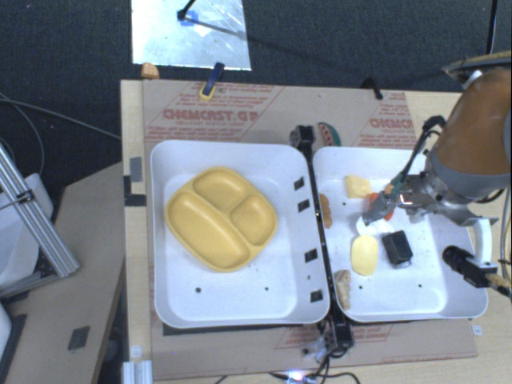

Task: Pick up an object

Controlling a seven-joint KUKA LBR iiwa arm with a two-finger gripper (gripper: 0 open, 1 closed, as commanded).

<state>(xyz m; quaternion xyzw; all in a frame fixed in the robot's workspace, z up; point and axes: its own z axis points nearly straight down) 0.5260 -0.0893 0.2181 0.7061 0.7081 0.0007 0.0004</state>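
Observation:
My gripper [378,211] hangs low over the right bin [416,306], near its middle, reaching in from the right. Something small and orange-red [390,199] shows right at the gripper, and I cannot tell whether it is held. A pale yellow chunk [358,186] lies just up and left of the gripper. Below the gripper lies a yellow oval piece [365,255], with a black block [398,247] beside it on the right. Neither touches the gripper.
The left bin [176,294] holds a yellow divided plate [222,218]. A brownish piece [326,209] lies along the divider between the bins, and a tan piece [342,285] sits at the right bin's lower left edge.

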